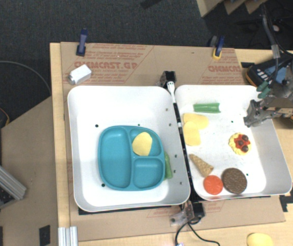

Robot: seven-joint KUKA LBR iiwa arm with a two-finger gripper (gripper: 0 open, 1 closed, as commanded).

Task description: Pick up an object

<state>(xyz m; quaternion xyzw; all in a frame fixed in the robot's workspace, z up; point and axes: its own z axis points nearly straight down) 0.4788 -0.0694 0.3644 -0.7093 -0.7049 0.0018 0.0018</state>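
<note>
A: Where was the gripper [252,118] when we looked?

B: Over the right bin [269,152], at its upper right edge, w/ the arm coming in from the right. It looked dark and small from our angle. We couldn't tell if it was wide or narrow, and we saw nothing in it.

A: And what did we reckon it would go for?

B: Closest thing was the pizza toy [239,143], the yellow disc w/ red and dark bits. It lay on the bin floor just below and a little left of the gripper, near but apart.

A: How did we think it'd handle?

B: Prob light, stiff plastic, smooth and flat, so slippery and hard to get under. We judged an edge pinch across the disc was best, coming straight down.

A: Other candidates?

B: Green stick [206,107] to the left near the top of the bin; narrow, so easy to pinch across its short side. Two yellow pieces [193,127] by the left wall. Cone [201,164], red ball [213,184] and brown cookie [234,180] sat along the bottom, all well apart from the gripper.

A: Left bin [85,137]?

B: Held a blue tray [117,158] w/ a yellow piece [142,144] in its top right compartment and smth green [167,165] at its right rim. Too far across, we thought
</note>
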